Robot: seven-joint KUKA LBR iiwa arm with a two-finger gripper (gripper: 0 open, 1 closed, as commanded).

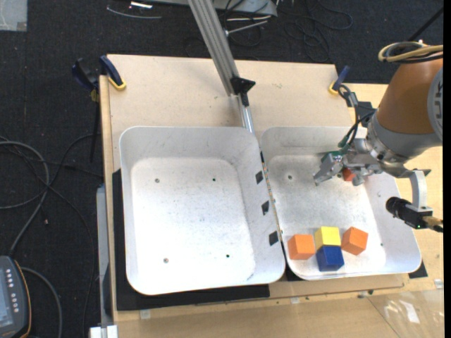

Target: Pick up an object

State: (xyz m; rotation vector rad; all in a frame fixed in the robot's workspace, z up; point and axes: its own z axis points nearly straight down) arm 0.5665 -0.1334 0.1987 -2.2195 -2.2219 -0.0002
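My gripper (340, 174) hangs over the back half of the right bin (292, 162), its two silver fingers spread apart and open. A small red-orange object (347, 175) shows between the fingers, close to the right one and partly hidden by it. I cannot tell whether either finger touches it. Near the front of the same bin sits a tight cluster of blocks: an orange block (301, 246), a yellow block (328, 235), a second orange block (355, 239) and a blue block (330, 258).
The left bin (141, 153) adjoins the right one along a raised shared rim. A slanted metal pole (215, 37) comes down to the back of that rim. Clamps sit at the bench's back corners (113, 76).
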